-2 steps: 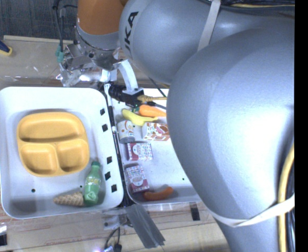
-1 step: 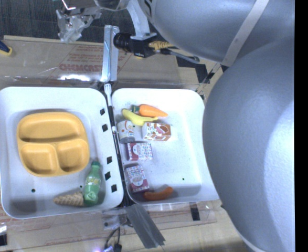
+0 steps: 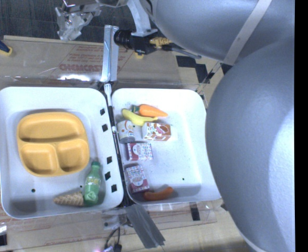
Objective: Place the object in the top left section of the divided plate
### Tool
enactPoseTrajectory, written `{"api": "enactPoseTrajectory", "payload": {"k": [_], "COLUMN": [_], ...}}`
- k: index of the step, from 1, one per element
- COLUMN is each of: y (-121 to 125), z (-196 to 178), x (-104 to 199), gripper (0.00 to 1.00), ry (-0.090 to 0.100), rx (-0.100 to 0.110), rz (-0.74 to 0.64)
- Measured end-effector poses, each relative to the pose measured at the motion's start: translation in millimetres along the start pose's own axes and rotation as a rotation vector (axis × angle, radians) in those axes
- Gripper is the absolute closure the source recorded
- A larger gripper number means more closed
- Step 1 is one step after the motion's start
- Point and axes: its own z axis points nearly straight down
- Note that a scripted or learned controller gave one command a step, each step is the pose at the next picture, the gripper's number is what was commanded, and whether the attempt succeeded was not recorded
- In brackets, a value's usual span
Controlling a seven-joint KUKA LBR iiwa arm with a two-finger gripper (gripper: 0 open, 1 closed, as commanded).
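While the hand (image 3: 72,16) hovers past the bins, the divided plate (image 3: 53,143) lies well apart.

Two shallow white bins side by side on the tabletop (image 3: 49,62): left bin (image 3: 7,140), right bin (image 3: 190,140). In the left bin, a green bottle (image 3: 93,184) just beside an ice cream cone (image 3: 68,198). In the right bin, small cartons (image 3: 157,132), a can (image 3: 126,132), a sausage (image 3: 158,193).
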Motion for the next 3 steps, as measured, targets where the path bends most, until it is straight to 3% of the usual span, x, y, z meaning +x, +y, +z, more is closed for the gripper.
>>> {"api": "enactPoseTrajectory", "payload": {"k": [2, 3], "y": [1, -10], "z": [-17, 65], "x": [6, -32], "gripper": [1.0, 1.0], "ry": [-0.001, 0.0], "rx": [0.007, 0.001], "rz": [-0.019, -0.082]}}
